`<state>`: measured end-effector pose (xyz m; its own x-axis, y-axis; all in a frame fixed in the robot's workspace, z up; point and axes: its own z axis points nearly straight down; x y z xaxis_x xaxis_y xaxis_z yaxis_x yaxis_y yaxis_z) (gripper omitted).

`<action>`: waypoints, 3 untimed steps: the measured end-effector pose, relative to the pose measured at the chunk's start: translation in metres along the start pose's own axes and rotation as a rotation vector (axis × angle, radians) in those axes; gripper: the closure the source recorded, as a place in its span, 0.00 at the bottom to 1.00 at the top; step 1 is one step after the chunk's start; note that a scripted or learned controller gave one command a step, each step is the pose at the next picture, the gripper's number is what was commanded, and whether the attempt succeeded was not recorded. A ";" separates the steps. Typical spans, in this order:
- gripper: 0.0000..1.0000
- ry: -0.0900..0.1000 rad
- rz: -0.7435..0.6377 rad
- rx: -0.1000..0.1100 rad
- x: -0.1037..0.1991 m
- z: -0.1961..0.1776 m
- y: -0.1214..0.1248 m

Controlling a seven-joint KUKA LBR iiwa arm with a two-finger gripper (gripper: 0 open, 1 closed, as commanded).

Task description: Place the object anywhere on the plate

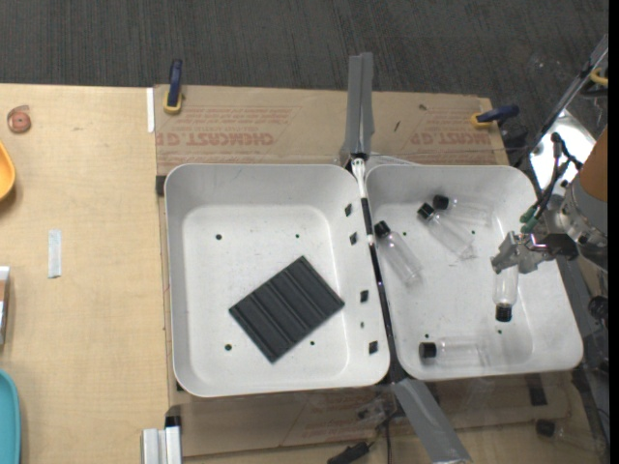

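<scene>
Two white bins: one dark ribbed plate left, four clear black-capped vials (one) right. Hand clamps a vial. Cardboard lettering reads mirrored.

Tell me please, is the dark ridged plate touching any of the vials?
Apart. The camera view shows the plate alone in the left bin, while the vials lie across the divider in the right bin.

Even, fairly bright overhead light fills the scene. The two white bins read cleanly, with only soft, faint shadows along their inner walls. A blown-out glare patch sits near the right edge. The clear vials nearly vanish against the white, and the hand looks slightly soft, perhaps from motion blur.
</scene>
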<state>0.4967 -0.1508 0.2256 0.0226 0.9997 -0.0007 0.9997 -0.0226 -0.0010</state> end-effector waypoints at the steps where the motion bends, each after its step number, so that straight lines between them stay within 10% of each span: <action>1: 1.00 0.000 0.115 0.003 0.044 -0.016 -0.020; 2: 1.00 -0.001 0.048 0.004 0.100 0.023 -0.016; 3: 1.00 0.001 -0.334 -0.012 0.180 0.029 0.031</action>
<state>0.5314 0.0283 0.1968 -0.3063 0.9519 -0.0013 0.9519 0.3063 0.0111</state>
